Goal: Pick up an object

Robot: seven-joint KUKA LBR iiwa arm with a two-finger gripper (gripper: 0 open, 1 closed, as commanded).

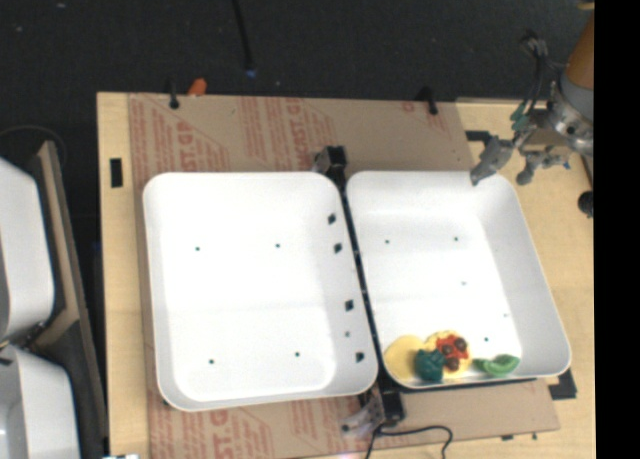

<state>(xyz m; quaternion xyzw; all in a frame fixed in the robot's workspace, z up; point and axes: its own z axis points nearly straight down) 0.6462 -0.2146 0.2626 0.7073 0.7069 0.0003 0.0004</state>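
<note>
From my seat I see the pickable things heaped in the right bin (520,247), down in its near corner against the front wall. There is a pale yellow object (402,354), flat and rounded, lying at the left of the heap. Touching it on the right is a teal object (430,367), lumpy, and just behind that a small red and yellow object (452,345) with dark spots; I cannot make out its shape any finer. A green object (497,364), long and slightly curved, lies to the right of them, close to the bin's front rim.

The gripper (497,159) sits at the far right corner of the right bin, over its rim, well apart from the heap. One grey finger (487,162) points down and to the left toward the bin; I cannot tell whether the fingers are apart or together, and I see nothing between them.

The arm (570,97) comes in from the right edge, high over the bench (250,137), its wrist tilted toward the bins. The left bin (160,247) lies beside the right one, their walls touching along the middle.
</note>
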